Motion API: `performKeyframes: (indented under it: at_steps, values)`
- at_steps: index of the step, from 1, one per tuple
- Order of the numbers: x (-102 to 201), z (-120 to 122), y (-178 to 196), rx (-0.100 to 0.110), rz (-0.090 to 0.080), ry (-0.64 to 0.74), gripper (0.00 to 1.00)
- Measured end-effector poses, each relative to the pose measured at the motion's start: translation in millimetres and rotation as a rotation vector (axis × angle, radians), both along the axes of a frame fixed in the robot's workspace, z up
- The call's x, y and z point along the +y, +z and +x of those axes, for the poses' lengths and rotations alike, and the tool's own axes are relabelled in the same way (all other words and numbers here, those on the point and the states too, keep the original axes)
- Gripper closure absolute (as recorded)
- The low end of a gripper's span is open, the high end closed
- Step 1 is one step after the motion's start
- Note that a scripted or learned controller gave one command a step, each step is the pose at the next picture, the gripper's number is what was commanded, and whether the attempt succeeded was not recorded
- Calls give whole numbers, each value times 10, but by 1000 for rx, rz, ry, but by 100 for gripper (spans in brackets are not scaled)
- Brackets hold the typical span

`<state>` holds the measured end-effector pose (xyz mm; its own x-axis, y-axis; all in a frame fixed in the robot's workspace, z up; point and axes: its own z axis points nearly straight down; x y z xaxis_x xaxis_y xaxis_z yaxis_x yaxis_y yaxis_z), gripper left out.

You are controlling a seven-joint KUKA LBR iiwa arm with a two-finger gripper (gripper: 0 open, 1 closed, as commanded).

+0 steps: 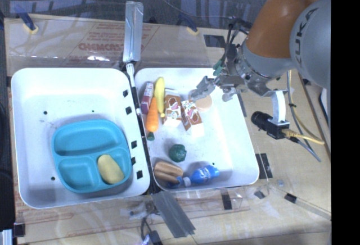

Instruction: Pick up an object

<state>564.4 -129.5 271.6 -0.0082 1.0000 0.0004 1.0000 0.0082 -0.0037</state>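
Pincer (209, 87) hovers over right bin (239, 143), upper area, near far rim. Too blurred to tell how far open, or whether anything gripped. Nearest things: small peach-coloured round object (204, 103) just below pincer, two cartons (183, 112) slightly left, long axes running near-to-far. Banana (160, 95) and carrot (152, 116) lie along left wall. Open floor on bin's right side.

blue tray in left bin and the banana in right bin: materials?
Blue tray: likely moulded plastic, smooth and slightly glossy, with uniform colour and rounded compartment walls. Banana: probably a plastic toy, judging by its even yellow and faint sheen; real fruit cannot be ruled out.
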Motion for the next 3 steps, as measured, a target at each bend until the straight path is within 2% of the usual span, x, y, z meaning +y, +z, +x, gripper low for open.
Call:
performKeyframes:
  at_steps: [1,2,3]
  values:
    - [235,373,-1088,10,1,16,0]
    - [21,334,-1633,-30,-6,155,0]
    - [179,989,-1632,-21,-8,214,0]
